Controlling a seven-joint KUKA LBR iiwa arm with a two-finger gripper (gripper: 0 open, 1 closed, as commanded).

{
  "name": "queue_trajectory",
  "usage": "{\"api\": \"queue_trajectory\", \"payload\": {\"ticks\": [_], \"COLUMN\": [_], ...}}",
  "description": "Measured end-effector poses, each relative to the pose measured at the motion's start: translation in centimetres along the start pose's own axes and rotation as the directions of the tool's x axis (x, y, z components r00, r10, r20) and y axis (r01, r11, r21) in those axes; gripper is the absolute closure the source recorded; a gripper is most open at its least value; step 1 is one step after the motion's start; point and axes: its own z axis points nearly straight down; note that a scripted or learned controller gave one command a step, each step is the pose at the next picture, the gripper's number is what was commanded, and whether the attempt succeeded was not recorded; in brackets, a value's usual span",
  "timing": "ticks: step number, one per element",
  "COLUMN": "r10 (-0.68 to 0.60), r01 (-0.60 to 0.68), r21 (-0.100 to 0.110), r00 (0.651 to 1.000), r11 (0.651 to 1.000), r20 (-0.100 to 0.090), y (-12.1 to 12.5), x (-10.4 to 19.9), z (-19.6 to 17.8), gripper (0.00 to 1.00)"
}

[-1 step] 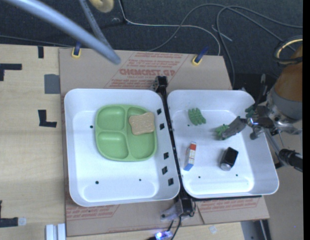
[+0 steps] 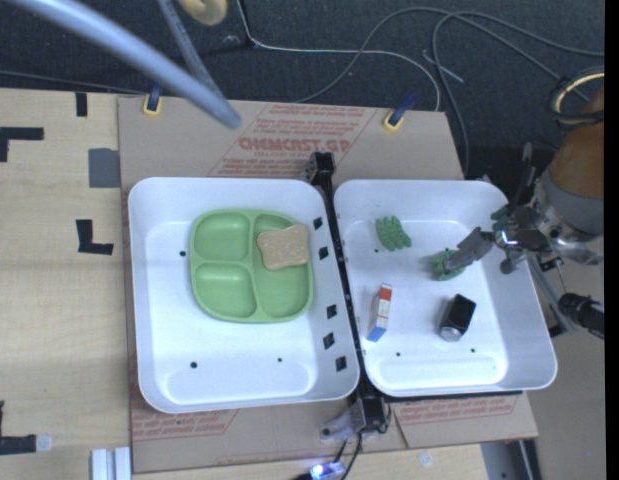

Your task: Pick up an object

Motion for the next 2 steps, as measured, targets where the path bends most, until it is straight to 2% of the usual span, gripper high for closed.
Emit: {"api": "queue_trajectory", "payload": {"ticks": [1,2], "r10": [0.0,0.001], "r01": [0.0,-0.001], "r21": [0.003,0.005], "r00": [1.0,1.0], "r11": [1.0,1.0], "r20": [0.0,-0.001], "y": [0.5,0.1], "x": [0.1,-0.1], "z": [4.5,10.8], "gripper": [0.0,0.0]}}
